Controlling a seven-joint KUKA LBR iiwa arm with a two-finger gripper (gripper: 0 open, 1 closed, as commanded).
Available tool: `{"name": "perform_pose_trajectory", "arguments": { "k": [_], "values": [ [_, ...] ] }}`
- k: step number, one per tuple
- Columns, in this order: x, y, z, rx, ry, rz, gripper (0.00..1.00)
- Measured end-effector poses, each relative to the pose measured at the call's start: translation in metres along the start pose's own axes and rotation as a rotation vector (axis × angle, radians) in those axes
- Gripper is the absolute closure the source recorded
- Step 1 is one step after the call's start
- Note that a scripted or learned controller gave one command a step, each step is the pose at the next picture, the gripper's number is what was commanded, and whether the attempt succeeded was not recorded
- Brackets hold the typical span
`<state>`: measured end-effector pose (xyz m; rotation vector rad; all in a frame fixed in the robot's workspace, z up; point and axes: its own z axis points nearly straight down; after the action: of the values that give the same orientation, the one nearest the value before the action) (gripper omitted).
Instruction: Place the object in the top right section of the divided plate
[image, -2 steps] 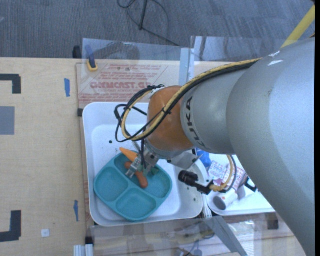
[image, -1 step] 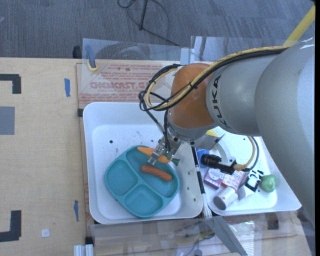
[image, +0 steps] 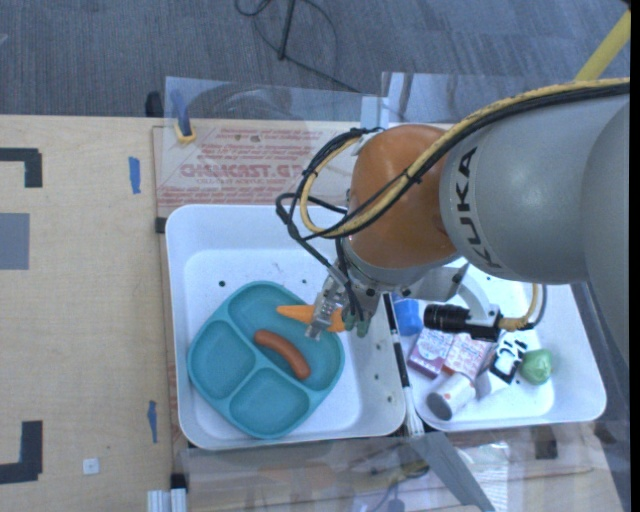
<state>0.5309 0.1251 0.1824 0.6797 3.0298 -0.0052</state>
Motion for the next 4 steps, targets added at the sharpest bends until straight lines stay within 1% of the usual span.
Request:
{"name": "perform_pose_trajectory", "arguments": {
  "k": [1, 2, 3, 4],
  "values": [
    [-0.024, 0.047, -0.032, 0.006, 0.031, 0.289, 1.00],
    [0.084, 0.054, 0.009, 0.008, 0.036, 0.211, 1.00],
    [0.075, 0.042, -0.017, -0.001, 0.033, -0.129, 1.00],
    [0.061, 0.082, -0.040, 0.001, 0.032, 0.040, 1.00]
  ]
}}
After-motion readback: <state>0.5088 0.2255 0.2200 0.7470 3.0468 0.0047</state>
